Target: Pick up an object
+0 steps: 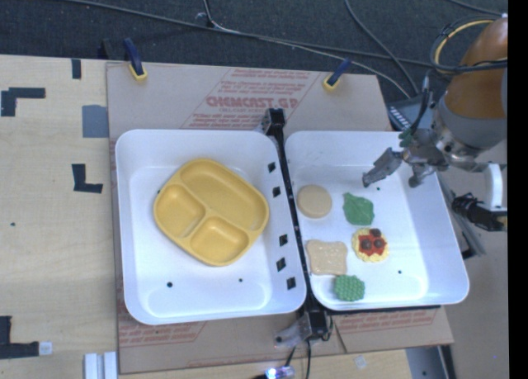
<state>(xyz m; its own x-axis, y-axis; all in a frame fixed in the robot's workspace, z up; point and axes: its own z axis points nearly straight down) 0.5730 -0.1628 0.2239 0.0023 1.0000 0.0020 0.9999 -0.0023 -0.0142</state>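
- Toy food pieces are lying in the right bin (429, 274): a round cookie (314, 201), a green leaf (358, 209), a slice of toast (327, 257), a small yellow tart (370, 245) with red and dark topping, and a bumpy green piece (349, 288).
- These pieces are sitting in the bin's left and middle part, leaving bare white floor along its right wall and across its far end.
- Bumpy green piece is lying close to the near rim; the cookie and toast are resting near the divider between the bins.
- Gripper (399, 168) is hanging over the far right part of the right bin, its fingers (378, 172) spread apart and holding nothing, well clear of the food.
- Yellow tray (211, 210) is lying tilted in the left bin (132, 204), with open floor around it.
- Both bins are sitting on the table (49, 229).
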